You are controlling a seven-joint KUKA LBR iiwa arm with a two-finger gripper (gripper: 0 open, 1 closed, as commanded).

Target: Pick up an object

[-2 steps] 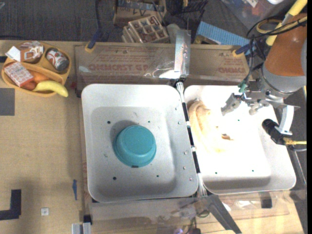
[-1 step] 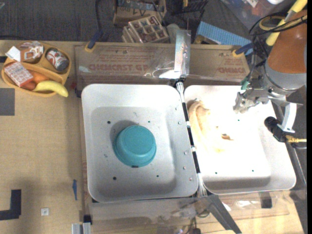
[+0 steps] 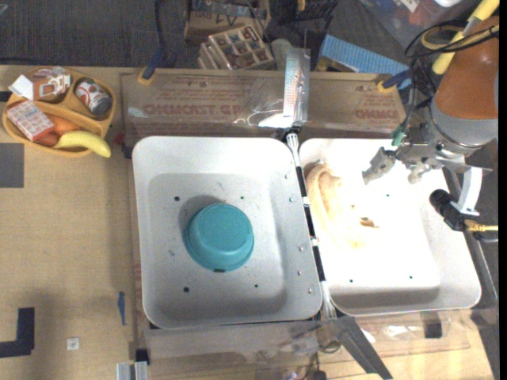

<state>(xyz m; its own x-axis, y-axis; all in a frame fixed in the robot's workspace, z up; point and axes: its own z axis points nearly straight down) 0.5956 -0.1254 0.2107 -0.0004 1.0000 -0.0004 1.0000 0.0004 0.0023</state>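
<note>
Round teal plastic bowl (image 3: pixel 220 236) seated upside down in left white bin (image 3: pixel 158 172), well left of two-finger gripper (image 3: pixel 396 165), fingers seen spread, nothing held, over right white bin (image 3: pixel 451 291)

A pale wooden bench (image 3: pixel 63 252) meets dark carpet (image 3: pixel 79 14), with a cardboard box (image 3: pixel 210 101) behind and clutter beyond.
</note>
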